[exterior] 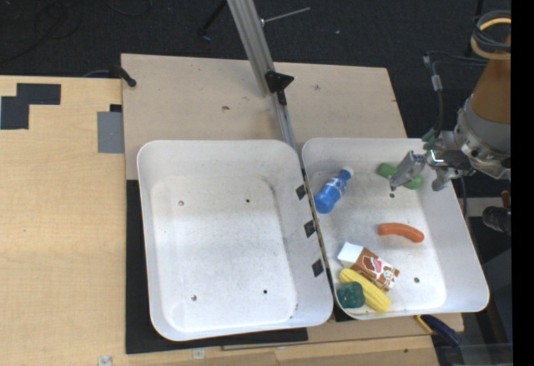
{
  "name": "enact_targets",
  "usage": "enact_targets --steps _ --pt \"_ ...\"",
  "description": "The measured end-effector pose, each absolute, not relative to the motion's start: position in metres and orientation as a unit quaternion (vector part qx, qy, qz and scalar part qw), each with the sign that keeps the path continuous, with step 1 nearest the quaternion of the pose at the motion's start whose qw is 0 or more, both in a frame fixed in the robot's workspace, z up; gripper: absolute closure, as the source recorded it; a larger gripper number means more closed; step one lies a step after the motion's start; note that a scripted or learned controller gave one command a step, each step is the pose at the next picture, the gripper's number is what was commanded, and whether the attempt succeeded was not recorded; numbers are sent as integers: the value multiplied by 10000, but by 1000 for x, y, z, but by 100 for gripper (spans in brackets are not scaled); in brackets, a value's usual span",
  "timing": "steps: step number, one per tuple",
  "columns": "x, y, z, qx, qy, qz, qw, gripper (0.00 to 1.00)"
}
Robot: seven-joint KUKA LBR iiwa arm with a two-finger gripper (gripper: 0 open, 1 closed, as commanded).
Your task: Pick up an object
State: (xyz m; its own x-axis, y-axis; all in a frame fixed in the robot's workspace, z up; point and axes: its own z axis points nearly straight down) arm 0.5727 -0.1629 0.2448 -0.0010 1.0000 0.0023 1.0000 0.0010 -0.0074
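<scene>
Hand (pixel 421 171) sits open over right bin's (pixel 467 268) far edge next to the green object (pixel 388 168), holding nothing, so pick not yet done.

Arm (pixel 492 106) cut off by the right edge above the gripper (pixel 424 171), only wrist and orange band in view. Green object (pixel 388 168) just left of the gripper, partly covered by a finger, shape unclear. Well below-left of the gripper, dark green item (pixel 351 295) too small to identify; print on the brown-and-white packet (pixel 377 270) beside it unreadable.
</scene>
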Motion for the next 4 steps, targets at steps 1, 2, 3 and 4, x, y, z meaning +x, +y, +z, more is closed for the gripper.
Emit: enact_targets --steps 1,2,3,4 --pt "573 -163 247 -7071 -7071 6 14 0" --pt "571 -161 204 -7072 -7070 20 34 0" --pt "575 -153 143 -7074 -7068 22 41 0" --pt "575 -152 91 -7080 -7062 8 12 0"
